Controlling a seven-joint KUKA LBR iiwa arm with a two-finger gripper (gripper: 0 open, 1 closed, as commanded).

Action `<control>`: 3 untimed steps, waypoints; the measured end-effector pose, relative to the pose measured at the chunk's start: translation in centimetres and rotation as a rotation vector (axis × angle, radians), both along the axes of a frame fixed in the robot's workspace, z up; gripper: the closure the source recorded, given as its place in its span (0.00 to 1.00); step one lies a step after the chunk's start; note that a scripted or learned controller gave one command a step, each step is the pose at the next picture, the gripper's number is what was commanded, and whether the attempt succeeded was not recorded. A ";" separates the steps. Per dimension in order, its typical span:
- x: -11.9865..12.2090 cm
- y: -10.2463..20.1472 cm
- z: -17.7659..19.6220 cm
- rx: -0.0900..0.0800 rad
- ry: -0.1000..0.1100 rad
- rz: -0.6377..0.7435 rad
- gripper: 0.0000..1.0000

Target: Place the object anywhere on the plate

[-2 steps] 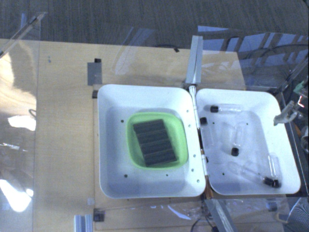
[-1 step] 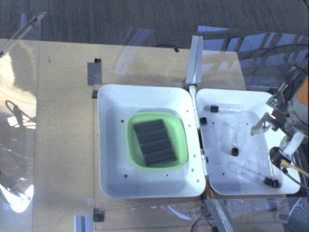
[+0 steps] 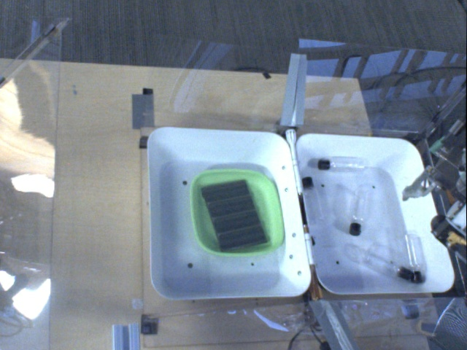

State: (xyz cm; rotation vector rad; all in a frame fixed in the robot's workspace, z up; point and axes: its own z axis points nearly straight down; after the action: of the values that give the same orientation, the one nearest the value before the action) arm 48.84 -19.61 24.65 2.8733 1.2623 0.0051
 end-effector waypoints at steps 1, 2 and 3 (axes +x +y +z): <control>0.0 -0.2 0.5 0.000 0.001 -0.053 0.00; 0.1 0.2 10.1 -0.002 -0.006 -0.130 0.00; 0.0 -0.1 3.7 0.001 0.001 -0.181 0.00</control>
State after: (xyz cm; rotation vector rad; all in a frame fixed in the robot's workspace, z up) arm 48.84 -19.69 28.39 2.9765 0.9980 0.0041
